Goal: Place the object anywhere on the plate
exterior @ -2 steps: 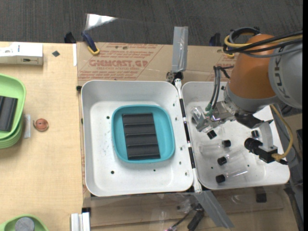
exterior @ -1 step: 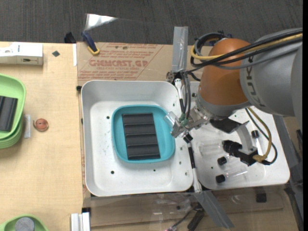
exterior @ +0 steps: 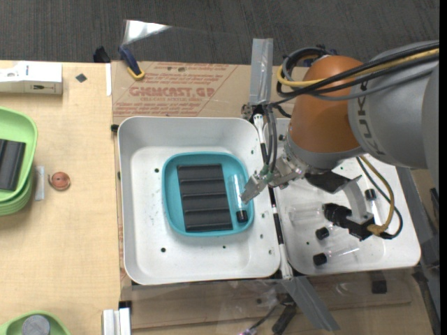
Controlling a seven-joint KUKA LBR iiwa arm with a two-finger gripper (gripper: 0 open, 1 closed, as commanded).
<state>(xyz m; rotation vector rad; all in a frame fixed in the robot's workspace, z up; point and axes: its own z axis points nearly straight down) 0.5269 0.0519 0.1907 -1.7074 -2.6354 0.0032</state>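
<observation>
The arm [exterior: 363, 110] enters from the right and extends over the divide between the two white bins. The gripper [exterior: 249, 189] sits at the right rim of the teal plate [exterior: 172, 194], which lies in the left bin [exterior: 140, 145]. The plate is rectangular with rounded corners and carries a dark ribbed insert of four bars running left to right.

The object [exterior: 242, 215] is a small dark item with a clear, slender part above it, located at the plate's right edge, just beside the insert's lower right corner. Its long axis runs roughly top to bottom in the camera view, tilted slightly, the dark end pointing toward the near side of the bin. The gripper's fingertips meet its upper, clear end; whether the fingers are clamped on it or merely touching cannot be told from this view.

The right bin [exterior: 405, 250] holds several small dark parts [exterior: 334, 215] and clear pieces. A green tray [exterior: 21, 131] sits at the bench's left edge
</observation>
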